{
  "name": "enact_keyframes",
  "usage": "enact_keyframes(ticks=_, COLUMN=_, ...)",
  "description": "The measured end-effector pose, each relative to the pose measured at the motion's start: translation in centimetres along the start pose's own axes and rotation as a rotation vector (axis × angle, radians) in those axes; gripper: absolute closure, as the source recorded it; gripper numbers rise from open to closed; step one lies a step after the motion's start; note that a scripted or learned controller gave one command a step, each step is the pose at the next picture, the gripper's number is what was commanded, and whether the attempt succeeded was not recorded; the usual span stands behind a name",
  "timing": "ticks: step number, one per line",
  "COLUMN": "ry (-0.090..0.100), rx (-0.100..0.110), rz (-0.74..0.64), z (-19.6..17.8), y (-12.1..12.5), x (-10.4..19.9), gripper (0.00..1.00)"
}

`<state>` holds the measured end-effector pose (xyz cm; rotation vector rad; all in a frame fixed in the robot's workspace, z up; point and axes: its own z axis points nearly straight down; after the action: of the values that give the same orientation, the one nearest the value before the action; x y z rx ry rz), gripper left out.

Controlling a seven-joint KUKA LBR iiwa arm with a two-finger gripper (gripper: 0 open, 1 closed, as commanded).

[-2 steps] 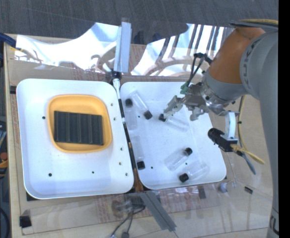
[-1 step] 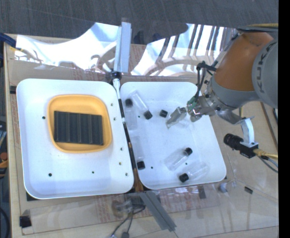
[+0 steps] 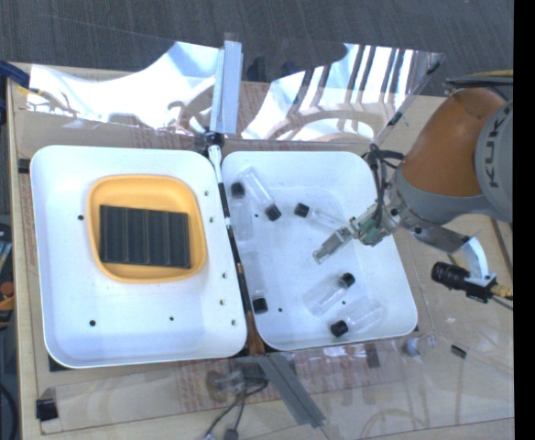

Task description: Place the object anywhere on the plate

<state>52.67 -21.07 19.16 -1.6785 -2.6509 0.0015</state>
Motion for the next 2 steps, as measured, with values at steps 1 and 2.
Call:
enact_keyframes(ticks=1, ry=0.000, rx=0.000, rz=-0.211, z=-0.5, y=-3.6, x=1.8, gripper=0.00)
enact_keyframes(ticks=2, ry=-0.001, rx=-0.001, rz=-0.470, z=0.4, y=-4.0, x=3.0, gripper=0.00)
